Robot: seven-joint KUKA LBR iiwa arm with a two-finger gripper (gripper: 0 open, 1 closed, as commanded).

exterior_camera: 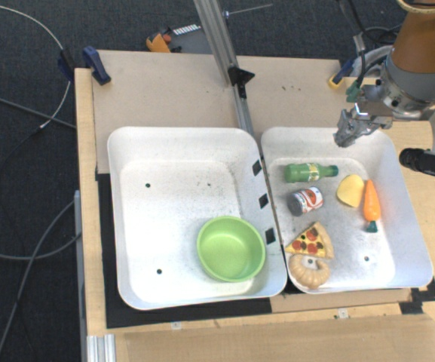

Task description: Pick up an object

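At the near edge of the right bin (409, 236) we see a bagel-like ring (309, 271) with a pizza slice (311, 241) touching it just behind. Further back sit a small can (305, 200), a yellow piece (350, 191) and a carrot (370, 202) whose long axis runs near to far along the bin's right side. Beyond them a green bottle (310, 173) lies on its side, long axis across the bin. Our gripper (350, 132) hangs at the bin's far rim, just behind and slightly right of the bottle, holding nothing we can see; we cannot tell its state. We judge the bottle the nearest target. The left bin (127, 157) carries a green bowl (231, 248).
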